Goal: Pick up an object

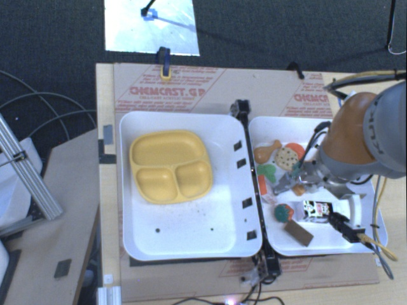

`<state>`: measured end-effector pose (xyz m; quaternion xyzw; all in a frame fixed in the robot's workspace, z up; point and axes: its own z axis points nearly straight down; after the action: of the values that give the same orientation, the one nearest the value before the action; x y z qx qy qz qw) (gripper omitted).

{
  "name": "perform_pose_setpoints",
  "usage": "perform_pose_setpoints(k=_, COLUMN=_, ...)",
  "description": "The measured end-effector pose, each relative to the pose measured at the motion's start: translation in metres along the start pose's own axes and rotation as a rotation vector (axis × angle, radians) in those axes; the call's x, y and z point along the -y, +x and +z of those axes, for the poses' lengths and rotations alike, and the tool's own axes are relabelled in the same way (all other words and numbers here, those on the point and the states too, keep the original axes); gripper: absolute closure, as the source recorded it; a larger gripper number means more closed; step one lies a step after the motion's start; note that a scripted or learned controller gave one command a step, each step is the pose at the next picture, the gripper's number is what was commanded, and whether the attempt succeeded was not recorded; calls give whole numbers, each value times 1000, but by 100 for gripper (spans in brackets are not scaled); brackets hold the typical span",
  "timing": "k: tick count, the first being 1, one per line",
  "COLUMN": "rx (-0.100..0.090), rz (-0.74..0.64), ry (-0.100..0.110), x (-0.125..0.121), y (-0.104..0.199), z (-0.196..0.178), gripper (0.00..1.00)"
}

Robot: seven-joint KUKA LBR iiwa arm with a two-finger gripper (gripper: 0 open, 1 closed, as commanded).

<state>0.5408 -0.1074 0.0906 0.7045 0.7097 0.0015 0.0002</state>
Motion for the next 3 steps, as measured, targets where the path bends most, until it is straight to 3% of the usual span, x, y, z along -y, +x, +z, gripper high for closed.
perform_pose_setpoints(k=1, rx=9, rz=8, ry=-11, x=-39, y=-62, z=-101, gripper=0)
perform_pose_setpoints(k=2, rx=-1, rz=8, ry=-4, x=-50, y=-73, z=6, gripper=0)
perform_pose_setpoints(k=3, rx=3, rz=1, ry=-6, x=-92, y=-65, z=-20, gripper=0)
